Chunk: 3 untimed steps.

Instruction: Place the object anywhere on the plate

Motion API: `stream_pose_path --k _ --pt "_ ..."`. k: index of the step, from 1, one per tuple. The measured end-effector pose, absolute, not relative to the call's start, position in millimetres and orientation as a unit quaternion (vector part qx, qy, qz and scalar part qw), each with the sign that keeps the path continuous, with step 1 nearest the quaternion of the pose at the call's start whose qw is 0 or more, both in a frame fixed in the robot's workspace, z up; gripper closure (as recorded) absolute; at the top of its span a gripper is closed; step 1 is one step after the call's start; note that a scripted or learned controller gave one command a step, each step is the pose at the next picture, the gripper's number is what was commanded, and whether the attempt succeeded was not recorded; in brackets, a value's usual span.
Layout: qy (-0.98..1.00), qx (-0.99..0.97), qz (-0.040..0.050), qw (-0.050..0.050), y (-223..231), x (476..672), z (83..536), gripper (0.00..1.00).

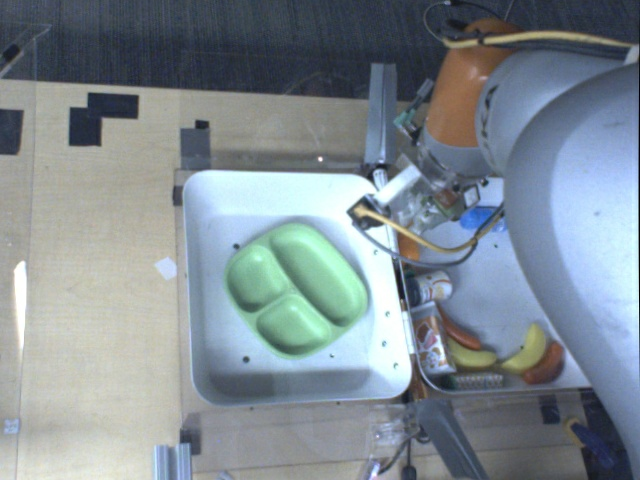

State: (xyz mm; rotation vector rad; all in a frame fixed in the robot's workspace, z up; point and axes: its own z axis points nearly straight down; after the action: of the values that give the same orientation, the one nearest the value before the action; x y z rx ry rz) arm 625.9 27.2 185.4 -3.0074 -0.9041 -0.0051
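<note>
- camera view: i see the jaws (pixel 400 208) near the divide between the two bins, over the left bin's (pixel 200 298) right rim; i cannot tell how they stand or whether they carry anything.
- the green three-section plate (pixel 295 288) lies in the left bin; a banana (pixel 530 348), an orange-red piece (pixel 460 336) and a small can (pixel 432 288) lie in the right bin (pixel 480 268).
- my worry: if nothing is held, a release here puts nothing down; if something is, letting go this near the rim could drop it beside the plate.
</note>
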Motion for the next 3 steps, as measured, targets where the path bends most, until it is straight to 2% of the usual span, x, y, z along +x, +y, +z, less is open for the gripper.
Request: stream_pose_path --k 1,2,3 --pt "-0.371 -0.929 -0.0025 0.000 42.2 642.6 186.2 1.00" --pt "-0.537 -0.843 -0.0009 0.000 72.3 558.5 184.7 1.00" --pt "-0.615 -0.789 -0.0011 0.000 141.2 508.0 126.3 1.00"
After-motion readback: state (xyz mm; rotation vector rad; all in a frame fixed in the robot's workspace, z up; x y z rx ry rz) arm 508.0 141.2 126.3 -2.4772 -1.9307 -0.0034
